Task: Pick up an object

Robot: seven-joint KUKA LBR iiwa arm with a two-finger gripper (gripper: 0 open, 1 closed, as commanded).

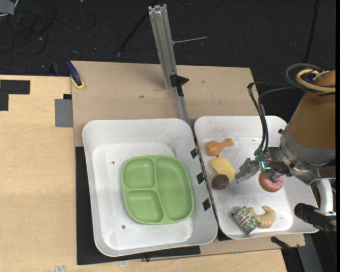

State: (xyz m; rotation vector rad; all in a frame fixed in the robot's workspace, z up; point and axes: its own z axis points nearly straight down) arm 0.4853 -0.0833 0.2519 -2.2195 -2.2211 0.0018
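Note:
The right bin [238, 128] holds several small objects: an orange drumstick-shaped toy [218, 147], a yellow block [222, 167], a dark brown ball [220, 181], a pink donut [271, 182], a tan croissant [266, 216] and a green packet [245, 219]. My gripper [247, 169] hangs over the middle of this bin, just right of the yellow block and left of the donut. Nothing shows between its fingers. The grey arm with its orange band [314, 115] reaches in from the right and hides the bin's right side.
The left bin [102, 137] holds a green divided plate [157, 188]. An upright aluminium post [163, 44] stands behind the bins. Black clips [199, 177] sit along the seam between the two bins.

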